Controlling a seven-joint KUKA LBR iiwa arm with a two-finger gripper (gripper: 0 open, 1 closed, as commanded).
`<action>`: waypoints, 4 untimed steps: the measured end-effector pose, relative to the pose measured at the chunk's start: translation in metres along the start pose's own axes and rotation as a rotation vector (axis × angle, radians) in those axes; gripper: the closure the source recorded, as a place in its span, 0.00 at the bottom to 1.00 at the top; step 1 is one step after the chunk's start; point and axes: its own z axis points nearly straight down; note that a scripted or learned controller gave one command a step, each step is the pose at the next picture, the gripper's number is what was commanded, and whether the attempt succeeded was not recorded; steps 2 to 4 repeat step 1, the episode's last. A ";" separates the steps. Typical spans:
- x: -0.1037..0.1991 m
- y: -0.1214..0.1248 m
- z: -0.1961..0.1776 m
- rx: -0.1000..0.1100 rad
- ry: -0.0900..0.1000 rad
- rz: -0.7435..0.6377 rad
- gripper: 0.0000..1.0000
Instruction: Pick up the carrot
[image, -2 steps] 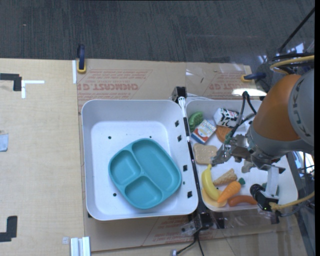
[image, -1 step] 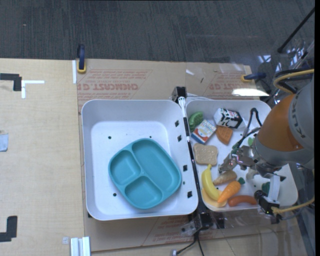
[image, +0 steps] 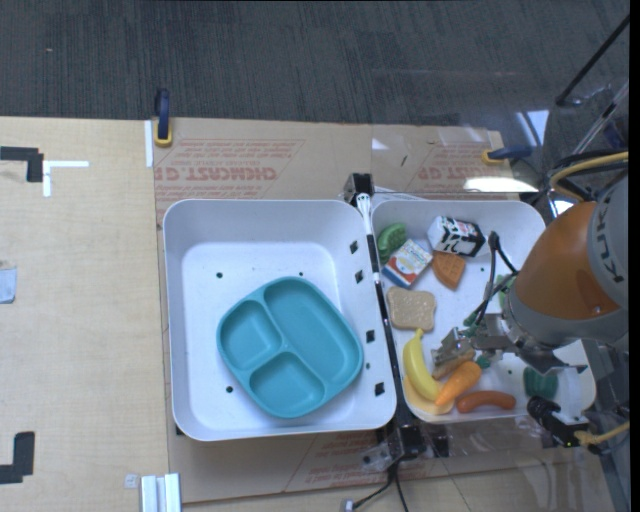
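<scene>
We are hovering our gripper (image: 458, 352) low over the right bin (image: 520, 215), because the carrot (image: 459, 383) is lying just beneath it, wedged between the banana (image: 417, 368) and sausage (image: 486, 402) (finger state: we cannot tell).

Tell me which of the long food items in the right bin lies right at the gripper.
The carrot: the gripper sits directly over its upper end. The banana lies to its left, and the sausage lies below it, nearer the bin's front edge.
</scene>
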 end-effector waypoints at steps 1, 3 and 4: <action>-0.001 0.001 -0.008 -0.001 -0.001 0.002 1.00; -0.001 0.001 -0.008 -0.001 -0.001 0.002 1.00; -0.001 0.001 -0.008 -0.001 -0.001 0.002 1.00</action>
